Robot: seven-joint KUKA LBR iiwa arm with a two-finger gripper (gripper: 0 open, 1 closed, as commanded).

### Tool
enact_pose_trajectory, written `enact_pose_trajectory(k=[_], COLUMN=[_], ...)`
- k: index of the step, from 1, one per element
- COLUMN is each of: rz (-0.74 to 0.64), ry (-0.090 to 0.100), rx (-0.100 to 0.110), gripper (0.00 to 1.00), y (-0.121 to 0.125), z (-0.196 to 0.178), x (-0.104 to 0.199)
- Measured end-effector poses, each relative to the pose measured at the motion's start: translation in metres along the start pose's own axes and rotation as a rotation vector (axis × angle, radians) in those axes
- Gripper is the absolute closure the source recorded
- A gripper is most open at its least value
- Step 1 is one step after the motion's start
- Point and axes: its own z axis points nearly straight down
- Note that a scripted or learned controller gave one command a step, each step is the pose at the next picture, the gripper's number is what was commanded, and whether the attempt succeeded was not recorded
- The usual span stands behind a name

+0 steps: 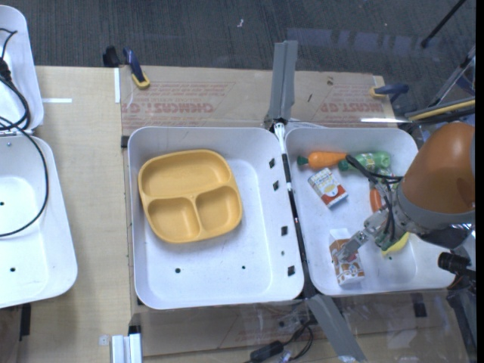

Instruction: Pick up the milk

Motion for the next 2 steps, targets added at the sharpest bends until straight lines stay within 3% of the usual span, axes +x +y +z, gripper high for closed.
enact_pose_trajectory(k=[1, 2], rz=[0.001, -0.037], ry=[-0.001, 0.006], rx=[-0.005, 0.020], gripper=[1.00, 1.00], y=[0.002, 0.041], z=[-0.013, -0.109], x=[-0.002, 0.059])
